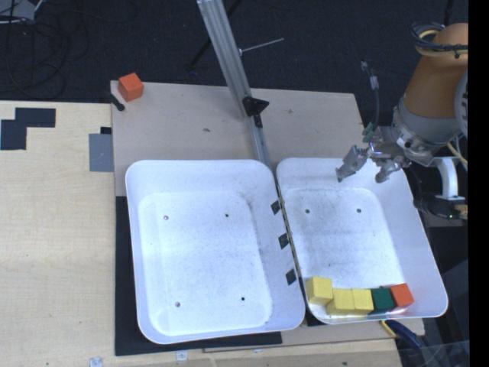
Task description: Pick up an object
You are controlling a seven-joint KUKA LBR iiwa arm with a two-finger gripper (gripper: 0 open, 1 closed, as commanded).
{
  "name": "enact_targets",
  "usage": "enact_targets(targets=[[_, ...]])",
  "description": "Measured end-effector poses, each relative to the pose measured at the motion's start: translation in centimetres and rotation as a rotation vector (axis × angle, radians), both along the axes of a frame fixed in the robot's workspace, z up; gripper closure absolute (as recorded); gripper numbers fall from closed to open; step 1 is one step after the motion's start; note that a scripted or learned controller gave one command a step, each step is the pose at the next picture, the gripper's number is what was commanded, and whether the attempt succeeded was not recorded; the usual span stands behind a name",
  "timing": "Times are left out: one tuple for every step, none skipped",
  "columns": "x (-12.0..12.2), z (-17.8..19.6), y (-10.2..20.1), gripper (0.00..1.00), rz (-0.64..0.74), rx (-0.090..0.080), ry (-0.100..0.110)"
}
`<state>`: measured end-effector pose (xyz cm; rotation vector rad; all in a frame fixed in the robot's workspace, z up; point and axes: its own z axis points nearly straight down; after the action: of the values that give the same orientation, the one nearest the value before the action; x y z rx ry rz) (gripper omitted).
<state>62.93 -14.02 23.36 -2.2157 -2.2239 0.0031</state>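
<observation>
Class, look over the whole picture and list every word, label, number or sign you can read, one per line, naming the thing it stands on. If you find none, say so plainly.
No readable text anywhere.
The blocks in the right bin have plain faces.
The orange cube on the bench is plain.
The left bin bears only small dark dots.
The arm shows no legible label.

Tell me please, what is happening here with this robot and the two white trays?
A robot arm reaches in from the right, and its gripper hangs open over the far edge of the right tray, holding nothing. A row of small blocks, yellow, green and orange, lies along the near edge of that tray, apart from the gripper. The left tray sits beside it. An orange cube rests on the bench beyond the trays. Nothing is picked up yet.
</observation>
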Motion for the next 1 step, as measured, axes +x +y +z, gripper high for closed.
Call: enact_targets(targets=[[3.74, 3.92, -0.54, 0.0, 0.002, -0.001, -0.008]])
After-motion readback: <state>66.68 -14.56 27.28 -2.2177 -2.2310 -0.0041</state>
